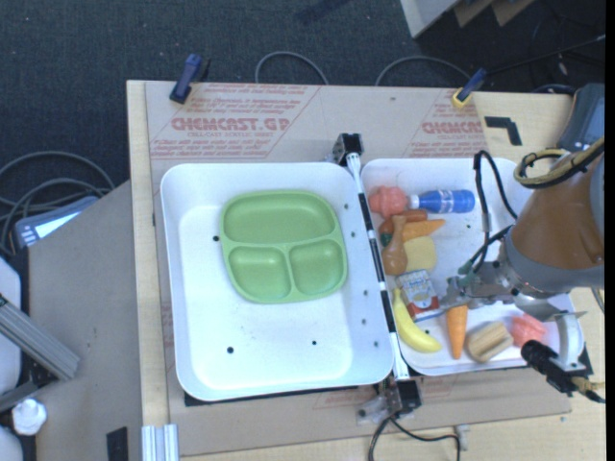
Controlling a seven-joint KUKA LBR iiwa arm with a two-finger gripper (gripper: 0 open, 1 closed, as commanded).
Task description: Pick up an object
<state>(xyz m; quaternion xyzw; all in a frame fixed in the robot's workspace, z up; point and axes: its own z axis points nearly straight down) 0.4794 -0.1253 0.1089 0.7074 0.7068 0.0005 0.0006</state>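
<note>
Two white bins on the bench: left bin (192,286) holds a green three-compartment tray (283,245), lying flat in its upper half. Right bin (434,169) carries all the small stuff. Along its left side, top to bottom: a pink lumpy item (388,201), an orange piece (415,227), a pale yellow block (419,253) touching a tan rounded item (395,254), a small printed packet (417,287), then a banana (413,327) curving along the divider. A white bottle with blue cap (444,201) lies on its side near the top rim. Bottom row: carrot (455,327) pointing down, bread roll (486,341) just beside it, a pink item (528,329) at the right edge.

Arm comes in from the right, orange band over the bin's right half. Gripper (465,289) sits low in the bin, just above the carrot's top end and right of the packet. Jaw state: cannot tell, wrist body hides them. Nothing visibly between them.
</note>
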